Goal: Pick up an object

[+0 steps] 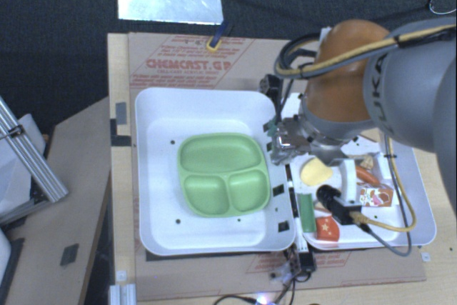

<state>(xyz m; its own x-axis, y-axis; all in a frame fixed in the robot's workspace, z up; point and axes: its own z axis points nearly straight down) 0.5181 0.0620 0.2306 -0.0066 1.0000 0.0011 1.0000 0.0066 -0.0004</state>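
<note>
You see tool [285,141] low over right bin [421,221] | grip: cannot tell | yellow piece [315,171] just lower right of tool

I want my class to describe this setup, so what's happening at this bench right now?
A grey robot arm reaches in from the right, its wrist low over the right bin. That bin holds small items: a yellow piece, a red piece, a green stick and a small carton. The left bin holds a green divided plate. Nothing can be seen lifted yet.

green tray [222,173] — white bins [157,153]
</note>
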